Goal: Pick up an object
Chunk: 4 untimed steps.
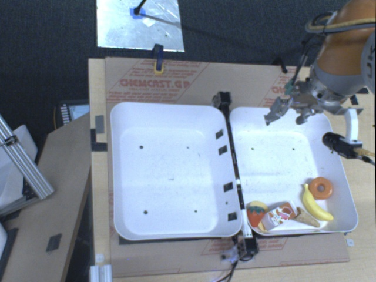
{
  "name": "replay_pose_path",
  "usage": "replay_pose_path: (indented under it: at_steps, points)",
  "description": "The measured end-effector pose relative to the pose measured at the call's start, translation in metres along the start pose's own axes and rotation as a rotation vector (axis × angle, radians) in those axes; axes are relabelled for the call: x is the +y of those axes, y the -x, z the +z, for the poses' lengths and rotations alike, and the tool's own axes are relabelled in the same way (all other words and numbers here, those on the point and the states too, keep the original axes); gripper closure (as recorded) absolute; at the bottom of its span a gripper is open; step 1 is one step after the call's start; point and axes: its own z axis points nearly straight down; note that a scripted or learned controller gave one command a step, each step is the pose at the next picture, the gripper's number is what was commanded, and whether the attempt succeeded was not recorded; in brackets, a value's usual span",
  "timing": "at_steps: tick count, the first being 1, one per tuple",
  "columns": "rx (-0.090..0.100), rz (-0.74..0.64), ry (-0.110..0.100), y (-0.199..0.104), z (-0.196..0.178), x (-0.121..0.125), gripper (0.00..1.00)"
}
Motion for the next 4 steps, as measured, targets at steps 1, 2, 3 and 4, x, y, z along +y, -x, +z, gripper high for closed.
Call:
replay_pose_path:
  at_steps: [1,2,3,4]
  points:
    - [-0.002,0.006,-0.002,0.050,0.005,-0.021,0.00]
    - [0.001,-0.008,0.013,-0.019,-0.111,-0.041,0.00]
    - [0.002,-0.008,0.010,-0.071,-0.179,-0.025,0.00]
    - [0.010,-0.020,0.012,-0.234,-0.284,-0.084,0.00]
